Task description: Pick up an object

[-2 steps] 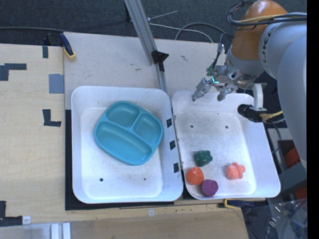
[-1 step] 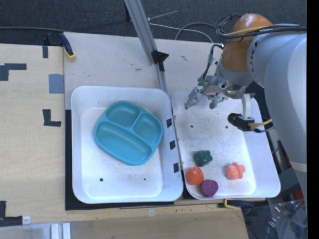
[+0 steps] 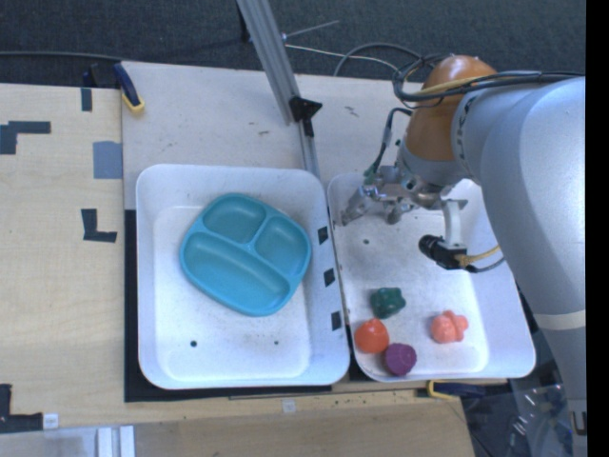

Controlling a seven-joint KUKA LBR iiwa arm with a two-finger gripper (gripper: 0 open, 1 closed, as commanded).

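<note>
Clearly we are not on anything yet: our gripper (image 3: 378, 201) hangs at the far end of the right bin (image 3: 495, 350), well apart from the four small objects clustered at that bin's near end, and we cannot tell how it is set. We count one green piece (image 3: 387, 302), one red-orange piece (image 3: 371, 335), one purple piece (image 3: 400, 358) and one orange piece (image 3: 448, 327); beside this bin sits one left bin (image 3: 157, 284) with one blue divided plate (image 3: 245, 252). We judge the risk is crowding: the red-orange and purple pieces nearly touch, so a descent between them could nudge both aside and close on nothing.
</note>
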